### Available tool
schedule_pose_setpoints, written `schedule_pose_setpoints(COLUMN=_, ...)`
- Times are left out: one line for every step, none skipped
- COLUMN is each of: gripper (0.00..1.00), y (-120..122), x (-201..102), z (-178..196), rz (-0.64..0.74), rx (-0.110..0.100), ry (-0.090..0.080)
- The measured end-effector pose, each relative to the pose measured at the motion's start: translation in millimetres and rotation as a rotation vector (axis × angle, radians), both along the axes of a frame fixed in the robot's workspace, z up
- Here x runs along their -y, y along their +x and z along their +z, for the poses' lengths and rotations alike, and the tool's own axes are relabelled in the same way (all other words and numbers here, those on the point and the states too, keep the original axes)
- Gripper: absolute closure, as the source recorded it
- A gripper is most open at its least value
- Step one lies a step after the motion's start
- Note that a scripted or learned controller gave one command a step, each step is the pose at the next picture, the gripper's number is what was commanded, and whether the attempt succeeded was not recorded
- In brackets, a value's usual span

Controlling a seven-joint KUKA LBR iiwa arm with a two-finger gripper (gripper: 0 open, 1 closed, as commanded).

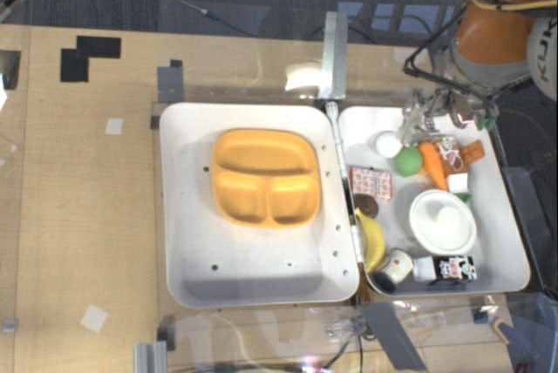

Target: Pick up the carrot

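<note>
The carrot point(433, 166) is a short orange stick lying in the right bin point(514, 262), near its back, between a green ball point(407, 161) and a small brown block. My gripper point(422, 120) hangs over the back of that bin, just above and behind the carrot and the green ball. Its metal fingers point down, and nothing shows between them. The carrot lies free on the bin floor.
The right bin also holds a white bowl point(443, 221), a banana point(372, 242), a patterned packet point(370, 183), a small white round lid point(387, 143) and several small items along the front. A yellow divided plate point(265, 176) lies in the left bin point(187, 275).
</note>
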State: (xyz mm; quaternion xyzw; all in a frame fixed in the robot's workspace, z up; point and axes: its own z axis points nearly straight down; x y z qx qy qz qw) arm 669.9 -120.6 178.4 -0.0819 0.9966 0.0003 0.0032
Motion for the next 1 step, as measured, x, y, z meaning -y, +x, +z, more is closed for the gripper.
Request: schedule_pose_setpoints(gripper=1.0, y=-56.3, x=-21.8, z=4.2, rz=-0.043, rx=-0.002, ry=0.001)
